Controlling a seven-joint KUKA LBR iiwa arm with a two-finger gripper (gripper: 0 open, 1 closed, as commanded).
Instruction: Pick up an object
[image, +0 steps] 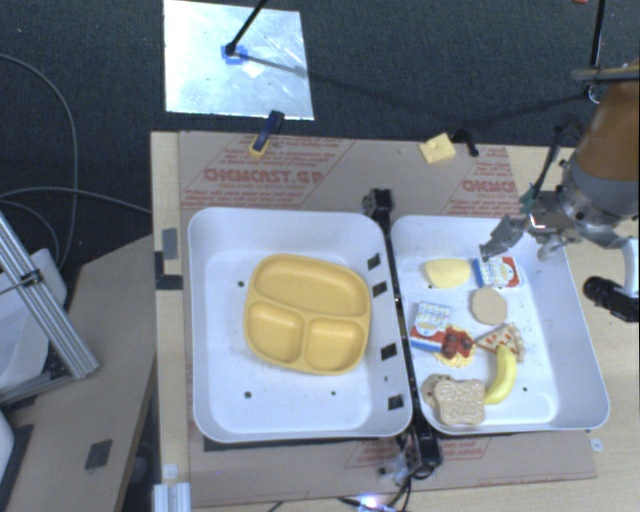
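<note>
One arm (600, 160) slants its gripper (497, 245), whose gape I cannot tell, above the right bin (570, 330).

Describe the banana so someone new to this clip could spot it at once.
Start at the right bin, the one holding the food items rather than the yellow tray. Look to its near end, by the bread. The banana lies just right of the bread, below the pizza slice: the only long, curved, bright yellow piece there.
</note>
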